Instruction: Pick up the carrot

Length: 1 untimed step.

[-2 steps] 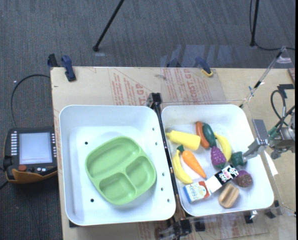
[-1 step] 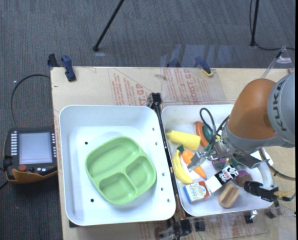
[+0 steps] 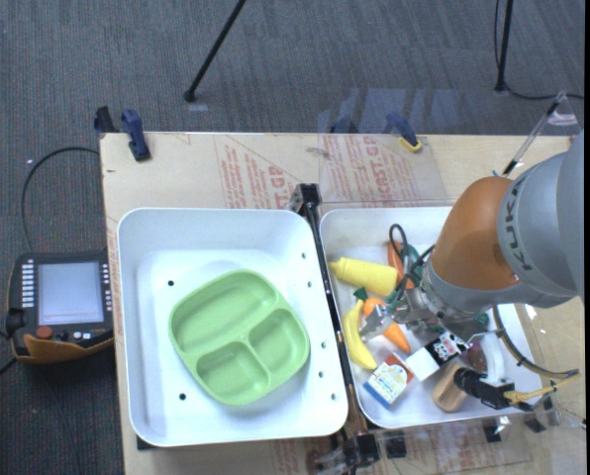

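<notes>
The carrot (image 3: 398, 337) is a short orange piece lying in the right bin (image 3: 346, 228), near its middle. My gripper (image 3: 399, 313) hangs right over it, its tip just above and touching or nearly touching the carrot's upper end. The wrist and orange band (image 3: 478, 237) hide whatever lies to the right of the carrot. Another orange bit (image 3: 372, 308) shows just left of the gripper.
Crowded round the carrot are a banana (image 3: 355, 336), a yellow bottle-shaped toy (image 3: 364, 273), a small carton (image 3: 389, 380), a black-and-white box (image 3: 443, 347) and a brown item (image 3: 450, 390). The left bin (image 3: 142, 265) holds a green divided plate (image 3: 238, 337).
</notes>
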Motion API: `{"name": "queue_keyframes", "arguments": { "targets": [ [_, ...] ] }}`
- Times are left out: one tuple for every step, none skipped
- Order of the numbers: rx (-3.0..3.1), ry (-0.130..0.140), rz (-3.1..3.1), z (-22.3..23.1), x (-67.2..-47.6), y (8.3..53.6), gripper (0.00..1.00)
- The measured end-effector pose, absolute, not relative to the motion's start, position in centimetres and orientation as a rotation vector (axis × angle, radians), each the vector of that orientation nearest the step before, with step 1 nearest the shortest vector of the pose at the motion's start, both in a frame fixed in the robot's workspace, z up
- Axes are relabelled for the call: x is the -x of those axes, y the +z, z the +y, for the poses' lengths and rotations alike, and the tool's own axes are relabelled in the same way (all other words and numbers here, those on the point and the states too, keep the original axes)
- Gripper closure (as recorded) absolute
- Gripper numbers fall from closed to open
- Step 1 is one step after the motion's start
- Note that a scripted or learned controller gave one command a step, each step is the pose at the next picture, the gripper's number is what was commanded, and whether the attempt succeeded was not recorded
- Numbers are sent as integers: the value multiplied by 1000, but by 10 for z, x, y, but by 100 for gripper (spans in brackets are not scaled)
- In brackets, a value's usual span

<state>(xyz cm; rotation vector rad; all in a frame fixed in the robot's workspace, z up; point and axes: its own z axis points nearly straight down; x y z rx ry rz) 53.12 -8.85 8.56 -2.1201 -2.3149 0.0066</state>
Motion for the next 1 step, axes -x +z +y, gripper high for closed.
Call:
{"name": "queue_keyframes", "arguments": {
  "targets": [
    [2127,5,-2303,-88,-531,95,100]
  ]
}}
